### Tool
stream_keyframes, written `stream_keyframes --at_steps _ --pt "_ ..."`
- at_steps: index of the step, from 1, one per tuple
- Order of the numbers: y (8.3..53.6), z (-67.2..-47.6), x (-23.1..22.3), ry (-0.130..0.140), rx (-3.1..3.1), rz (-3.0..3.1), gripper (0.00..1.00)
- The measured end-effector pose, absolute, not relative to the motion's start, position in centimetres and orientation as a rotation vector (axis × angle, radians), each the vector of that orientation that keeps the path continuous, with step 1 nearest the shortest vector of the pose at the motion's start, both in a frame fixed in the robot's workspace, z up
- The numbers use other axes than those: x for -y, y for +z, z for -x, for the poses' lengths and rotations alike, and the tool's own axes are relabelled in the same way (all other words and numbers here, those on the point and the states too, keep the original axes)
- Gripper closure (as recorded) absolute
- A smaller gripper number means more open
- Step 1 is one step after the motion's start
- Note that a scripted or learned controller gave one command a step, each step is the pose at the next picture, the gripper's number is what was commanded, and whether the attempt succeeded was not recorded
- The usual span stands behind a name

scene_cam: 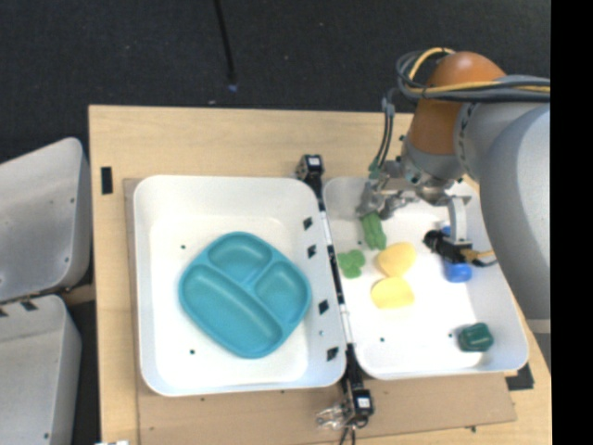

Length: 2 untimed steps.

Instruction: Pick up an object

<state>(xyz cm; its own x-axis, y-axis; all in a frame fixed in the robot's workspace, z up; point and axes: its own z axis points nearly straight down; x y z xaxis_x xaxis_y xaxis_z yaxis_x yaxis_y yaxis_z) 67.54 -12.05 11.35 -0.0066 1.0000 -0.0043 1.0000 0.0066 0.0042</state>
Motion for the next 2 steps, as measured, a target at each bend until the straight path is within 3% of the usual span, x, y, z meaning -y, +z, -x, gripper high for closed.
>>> stream_keyframes --at_steps 2 --pt "24.2 -68.9 12.1 0.008 -2.221 -2.210 1.00"
